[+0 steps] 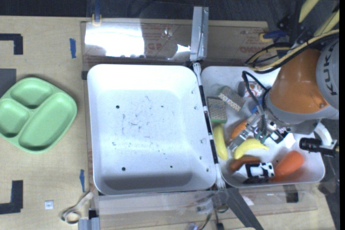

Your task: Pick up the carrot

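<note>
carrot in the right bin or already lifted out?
In. The orange carrot lies on the floor of the right white bin, near its right end, beside the black-and-white toy.

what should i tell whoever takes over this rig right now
Gripper: down in the right bin, over the clutter. Whether it grips anything cannot be made out.
Carrot: lying in the right bin near its front right corner, to the camera's right of the gripper, apart from it.
Nearby: two bananas, a black and white toy, and an orange piece beside the gripper.
Left bin: holds no task item. A green divided plate sits on the bench to its left.
Done: the carrot is not lifted.
Left: move onto the carrot, grasp it and raise it.
</note>
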Controlling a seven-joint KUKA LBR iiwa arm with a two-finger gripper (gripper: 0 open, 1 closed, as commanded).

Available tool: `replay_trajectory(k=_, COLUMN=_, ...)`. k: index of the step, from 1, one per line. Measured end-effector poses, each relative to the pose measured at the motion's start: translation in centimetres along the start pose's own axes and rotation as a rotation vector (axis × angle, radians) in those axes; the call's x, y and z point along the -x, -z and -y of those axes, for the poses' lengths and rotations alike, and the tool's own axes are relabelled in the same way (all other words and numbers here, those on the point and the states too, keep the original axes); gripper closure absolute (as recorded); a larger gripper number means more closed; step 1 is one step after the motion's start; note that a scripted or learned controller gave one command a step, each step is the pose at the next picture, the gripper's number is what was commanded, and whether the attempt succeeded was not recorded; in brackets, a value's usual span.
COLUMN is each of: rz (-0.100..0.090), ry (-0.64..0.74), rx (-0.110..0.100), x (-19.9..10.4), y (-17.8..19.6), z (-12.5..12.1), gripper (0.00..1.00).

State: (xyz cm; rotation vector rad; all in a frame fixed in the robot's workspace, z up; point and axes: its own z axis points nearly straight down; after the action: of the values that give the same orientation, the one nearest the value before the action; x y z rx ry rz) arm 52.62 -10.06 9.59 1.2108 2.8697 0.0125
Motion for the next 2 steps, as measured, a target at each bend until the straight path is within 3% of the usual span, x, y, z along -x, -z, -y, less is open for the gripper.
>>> replay_trajectory(k=1, rz=-0.025, ry=-0.051, rx=-0.020, x=6.8, y=-0.9, z=-5.3, gripper=0.00)
replay_trajectory(k=2, rz=-0.016, ry=-0.005, rx=-0.015, x=9.5, y=6.4, z=0.5, gripper=0.00)
